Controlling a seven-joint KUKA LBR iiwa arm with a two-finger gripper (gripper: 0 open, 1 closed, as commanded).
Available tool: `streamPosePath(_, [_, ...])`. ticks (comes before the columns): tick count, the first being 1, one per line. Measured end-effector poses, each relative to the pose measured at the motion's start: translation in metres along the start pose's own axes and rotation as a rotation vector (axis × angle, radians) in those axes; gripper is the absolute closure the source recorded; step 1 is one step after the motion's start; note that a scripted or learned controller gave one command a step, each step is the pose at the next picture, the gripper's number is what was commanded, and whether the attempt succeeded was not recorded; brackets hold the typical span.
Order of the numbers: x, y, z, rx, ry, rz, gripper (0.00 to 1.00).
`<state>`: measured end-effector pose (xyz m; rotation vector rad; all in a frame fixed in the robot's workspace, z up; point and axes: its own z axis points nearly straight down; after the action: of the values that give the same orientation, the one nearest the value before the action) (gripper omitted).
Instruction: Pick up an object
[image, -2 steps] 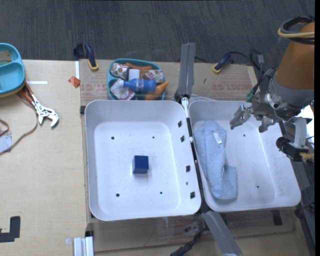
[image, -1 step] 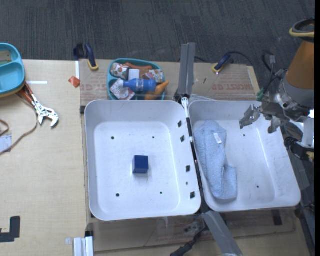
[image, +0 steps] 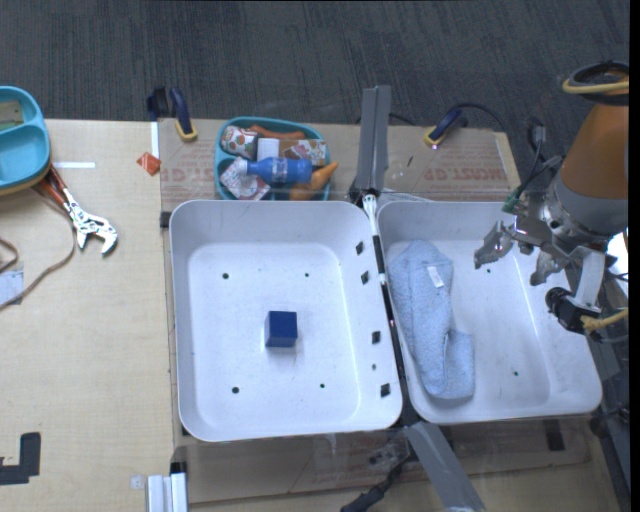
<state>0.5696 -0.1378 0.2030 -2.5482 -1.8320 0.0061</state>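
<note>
Nothing has been picked up as far as the view shows, so the whole grasp is left to do. At the far left edge lies a blue plastic tray (image: 20, 135) with a silver metal wrench (image: 88, 228) just below it on the wooden bench. Along the top centre sits a small blue tub of mixed packets (image: 272, 160). In the left white plastic bin (image: 190, 330), near the middle of its floor, rests a small dark-blue cube (image: 282, 329), alone and well apart from the walls. In the right white plastic bin (image: 520, 395) a pale-blue folded cloth (image: 430, 315) lies along the left side, running from the upper part down to the lower centre.

At the right edge of the frame the grey arm with its orange band (image: 600, 140) leans in over the right bin's upper right corner. The two-finger gripper (image: 512, 250) hangs above the bin floor, to the right of the cloth and apart from it. Whether its fingers are spread or closed I cannot tell; nothing is seen between them.
</note>
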Motion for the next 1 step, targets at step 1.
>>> streamPosePath(1, [-0.0111,0.0174,0.0515,-0.002,0.0,-0.133,0.0])
